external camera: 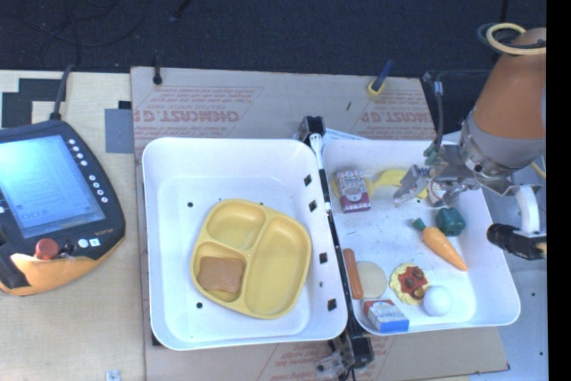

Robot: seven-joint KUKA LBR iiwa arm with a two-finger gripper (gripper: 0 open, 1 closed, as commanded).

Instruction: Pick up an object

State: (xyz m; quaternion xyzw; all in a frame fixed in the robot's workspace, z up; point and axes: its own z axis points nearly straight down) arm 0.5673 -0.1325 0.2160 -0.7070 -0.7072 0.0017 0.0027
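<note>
My gripper [425,189] hangs over the upper middle of the right bin [500,303], open with nothing between its fingers. Just left of it lies a yellow banana-like piece [388,178], and further left a small red and white box [352,190]. Below and to the right sit a green toy [451,220] and an orange carrot [443,247]. Along the front of that bin are a brown sausage [353,274], a pale round disc [372,279], a small pizza toy [411,281], a white ball [437,301] and a red and blue carton [385,315].
The left bin [169,192] holds a yellow divided plate [259,250] with a brown toast slice [220,275] in one section. A teach pendant [49,201] lies on the bench at far left. A black divider [323,219] runs between the bins.
</note>
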